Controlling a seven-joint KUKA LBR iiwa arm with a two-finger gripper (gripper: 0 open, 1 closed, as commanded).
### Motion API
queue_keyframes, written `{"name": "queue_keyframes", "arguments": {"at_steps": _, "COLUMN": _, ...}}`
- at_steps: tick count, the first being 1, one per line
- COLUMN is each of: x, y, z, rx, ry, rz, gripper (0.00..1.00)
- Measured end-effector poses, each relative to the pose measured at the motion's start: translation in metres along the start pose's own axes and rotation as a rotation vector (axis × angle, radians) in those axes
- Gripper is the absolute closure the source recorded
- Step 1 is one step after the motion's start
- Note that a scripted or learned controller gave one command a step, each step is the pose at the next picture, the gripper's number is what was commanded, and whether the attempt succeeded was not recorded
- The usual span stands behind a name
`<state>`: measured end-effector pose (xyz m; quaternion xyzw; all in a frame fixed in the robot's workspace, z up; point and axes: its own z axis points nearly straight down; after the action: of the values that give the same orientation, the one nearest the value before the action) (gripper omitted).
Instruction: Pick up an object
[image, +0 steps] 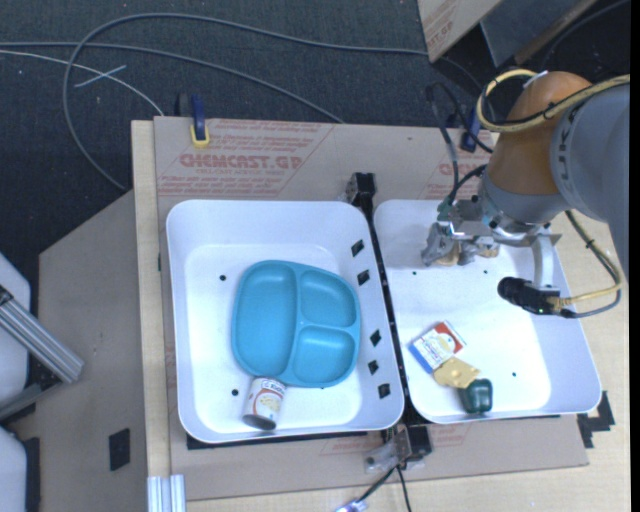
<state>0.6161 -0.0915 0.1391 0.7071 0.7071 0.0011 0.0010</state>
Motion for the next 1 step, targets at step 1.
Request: {"name": "queue_keyframes", "arguments": {"at_steps": 1, "x": -0.0088, "y": 0.0058, "z": -0.0574, "rx": -0.002, "ry": -0.001, "rz": -0.001, "gripper": 1.0}}
